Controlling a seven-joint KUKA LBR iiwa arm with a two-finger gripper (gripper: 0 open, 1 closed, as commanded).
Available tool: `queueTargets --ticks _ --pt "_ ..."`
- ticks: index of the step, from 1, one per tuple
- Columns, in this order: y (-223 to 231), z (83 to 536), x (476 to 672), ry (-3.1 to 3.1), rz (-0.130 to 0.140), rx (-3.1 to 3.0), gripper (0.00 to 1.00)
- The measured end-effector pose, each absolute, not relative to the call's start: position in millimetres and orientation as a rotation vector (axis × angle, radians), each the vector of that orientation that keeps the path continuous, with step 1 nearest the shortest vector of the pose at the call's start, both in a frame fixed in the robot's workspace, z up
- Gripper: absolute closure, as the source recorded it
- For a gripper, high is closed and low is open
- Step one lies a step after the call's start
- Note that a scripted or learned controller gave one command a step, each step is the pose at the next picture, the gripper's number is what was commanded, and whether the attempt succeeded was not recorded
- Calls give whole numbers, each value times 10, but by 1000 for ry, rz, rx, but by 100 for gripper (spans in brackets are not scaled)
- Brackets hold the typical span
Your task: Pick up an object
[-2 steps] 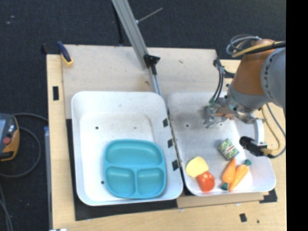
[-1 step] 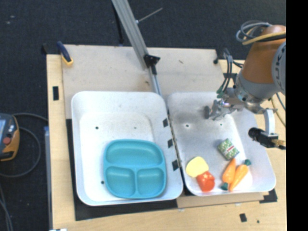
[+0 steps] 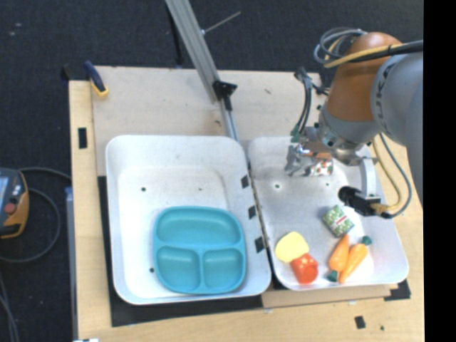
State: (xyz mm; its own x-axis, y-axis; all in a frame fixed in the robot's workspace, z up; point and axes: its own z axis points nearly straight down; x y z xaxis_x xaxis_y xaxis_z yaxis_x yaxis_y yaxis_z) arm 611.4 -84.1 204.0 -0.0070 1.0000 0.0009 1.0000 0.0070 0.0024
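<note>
A teal tray [image 3: 200,259] sits in a white bin [image 3: 128,169]; carrots [image 3: 348,256] are orange, the pepper [image 3: 304,268] red, the lemon [image 3: 291,246] yellow.

Arm [image 3: 385,84] cut off at right.

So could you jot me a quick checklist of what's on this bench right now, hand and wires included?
Surface: wooden bench bearing a left bin and a right bin, side by side.
Job's things: in the right bin, carrots, a green packet, a yellow piece touching a red piece.
Clutter: teal divided tray in the left bin.
Hand: hand low over the right bin's far end; what it holds is unclear.
Cables: looped wires above the arm.
Surroundings: dark floor, slanted metal pole.
</note>
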Motion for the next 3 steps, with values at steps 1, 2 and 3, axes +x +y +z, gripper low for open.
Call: queueTargets --ticks 1,2,3 --pt "-393 2028 6204 2228 3 2214 100" --pt "84 2209 6332 2229 6 2212 100" --pt "492 2267 6442 2228 4 2214 100"
